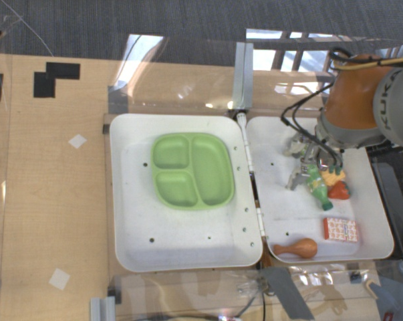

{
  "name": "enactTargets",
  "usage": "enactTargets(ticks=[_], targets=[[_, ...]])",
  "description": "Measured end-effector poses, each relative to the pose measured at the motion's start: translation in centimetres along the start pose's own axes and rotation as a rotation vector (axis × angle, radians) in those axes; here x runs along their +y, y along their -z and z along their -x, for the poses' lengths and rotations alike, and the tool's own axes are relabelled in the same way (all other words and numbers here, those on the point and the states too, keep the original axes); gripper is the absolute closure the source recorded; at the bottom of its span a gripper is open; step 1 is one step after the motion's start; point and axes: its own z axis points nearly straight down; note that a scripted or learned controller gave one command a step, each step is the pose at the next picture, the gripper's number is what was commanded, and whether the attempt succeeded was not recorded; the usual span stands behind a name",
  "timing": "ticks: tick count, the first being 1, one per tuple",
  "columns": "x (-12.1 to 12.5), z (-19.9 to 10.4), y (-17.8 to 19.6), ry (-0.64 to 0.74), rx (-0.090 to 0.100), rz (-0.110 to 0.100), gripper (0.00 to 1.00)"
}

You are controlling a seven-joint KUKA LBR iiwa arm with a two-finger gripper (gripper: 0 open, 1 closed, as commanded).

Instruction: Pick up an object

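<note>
Gripper (301, 174) low in the right bin (275, 206), right of frame; you can't tell its state. Green bottle (319, 187) touches it among crowded toys (336, 184); expect a knock or double grab.

- You've got the arm (361, 99) reaching in over the right bin (281, 199), gripper (303, 169) low among the toys.
- Beside it: a green toy (318, 187), a yellow piece (333, 176), a red one (339, 191).
- Nearer you, a small patterned box (339, 229) and a brown pear-shaped toy (297, 248).
- Left bin (131, 239) holds a green divided plate (191, 170).
</note>
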Motion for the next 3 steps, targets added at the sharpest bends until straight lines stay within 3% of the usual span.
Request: enactTargets(ticks=[1, 2, 3], targets=[[0.2, 0.3, 1.4, 0.007, -0.011, 0.001, 1.00], [3.8, -0.2, -0.8, -0.198, -0.001, 0.002, 1.00], [3.2, -4.4, -0.6, -0.402, -0.002, 0.002, 1.00]])
